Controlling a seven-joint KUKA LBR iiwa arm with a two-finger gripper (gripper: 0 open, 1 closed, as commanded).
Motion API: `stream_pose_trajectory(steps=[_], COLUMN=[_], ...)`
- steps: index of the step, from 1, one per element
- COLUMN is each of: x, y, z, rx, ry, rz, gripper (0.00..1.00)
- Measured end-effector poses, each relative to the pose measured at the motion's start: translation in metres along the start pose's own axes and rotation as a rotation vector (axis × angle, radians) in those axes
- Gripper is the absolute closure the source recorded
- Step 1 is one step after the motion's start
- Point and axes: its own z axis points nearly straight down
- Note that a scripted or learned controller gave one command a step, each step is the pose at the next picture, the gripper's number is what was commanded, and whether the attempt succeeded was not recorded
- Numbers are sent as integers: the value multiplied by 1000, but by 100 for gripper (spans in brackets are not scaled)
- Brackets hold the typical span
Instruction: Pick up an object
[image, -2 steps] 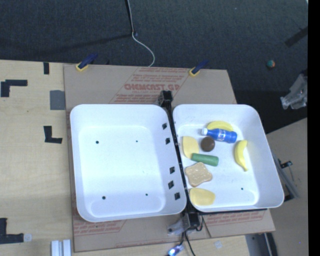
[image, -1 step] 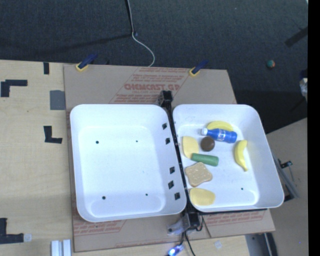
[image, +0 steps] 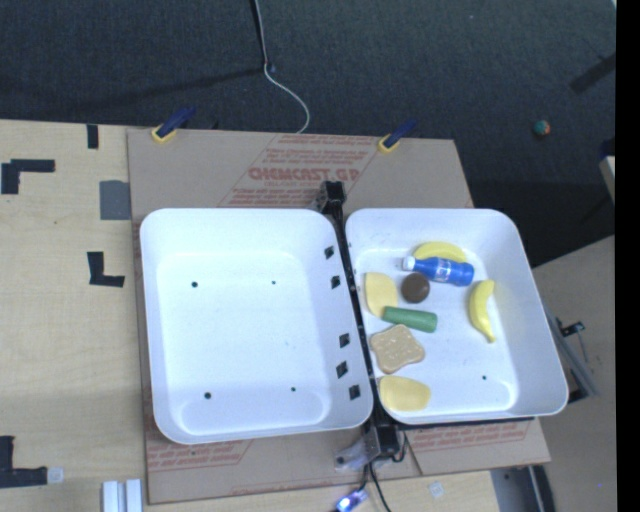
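Note:
The right bin (image: 520, 300) holds several toy foods. A blue bottle (image: 445, 270) with a white cap lies near the back, with a yellow piece (image: 440, 251) just behind it. A brown round piece (image: 415, 289) sits next to the bottle. A green cylinder (image: 410, 318) lies in the middle. A banana (image: 483, 309) lies to the right. A pale yellow piece (image: 379, 293) rests by the left wall. A tan toast slice (image: 397, 347) and a yellow piece (image: 404, 393) lie toward the front.
The left bin (image: 160, 300) sits beside the right one on a brown cardboard sheet (image: 290, 170). Black clips (image: 345, 340) join the bins along the shared wall. A cable (image: 285, 90) runs across the dark floor behind.

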Motion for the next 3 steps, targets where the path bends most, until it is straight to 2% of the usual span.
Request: stream_pose_trajectory(steps=[1,2,3], x=[2,16,25], y=[4,-22,36], z=[0,-1,1], rx=[0,1,0], ry=[0,2,0], rz=[-3,-3,-5], gripper=[100,100,100])
